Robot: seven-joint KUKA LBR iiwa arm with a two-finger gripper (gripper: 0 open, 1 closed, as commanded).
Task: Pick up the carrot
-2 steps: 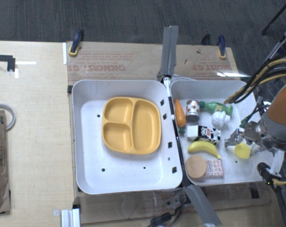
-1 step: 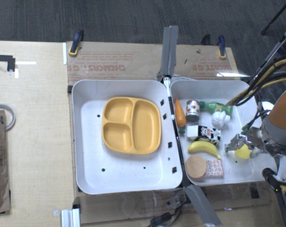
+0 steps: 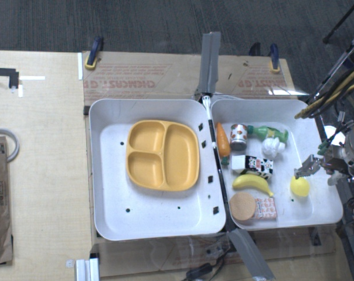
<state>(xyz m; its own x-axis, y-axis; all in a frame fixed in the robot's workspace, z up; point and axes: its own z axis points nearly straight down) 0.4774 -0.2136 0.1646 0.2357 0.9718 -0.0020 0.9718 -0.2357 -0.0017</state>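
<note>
Camera view: gripper (image 3: pixel 309 167) sits at the right side of the right bin (image 3: pixel 323 215), low over the floor, just above-left of the lemon (image 3: pixel 300 187); arm comes in from the right edge. Fingers too small and blurred to read, so can't tell how far open it is; nothing visible in it. Carrot (image 3: pixel 223 140) lies at the opposite side of the same bin, hard against the left wall by the divider btwn the two bins, so it's well apart from the gripper, to the view's left and a bit up. In btwn: can (image 3: pixel 238 136), cow-print carton (image 3: pixel 258 165), garlic (image 3: pixel 273 148), banana (image 3: pixel 252 182). Carrot's long axis runs approx up-down in the view, parallel to the wall; fat end appears lower, taper pointing up, though hard to be sure. Judgement: the fingers would need to straddle it across its width, w/ little room on the wall side.
</note>
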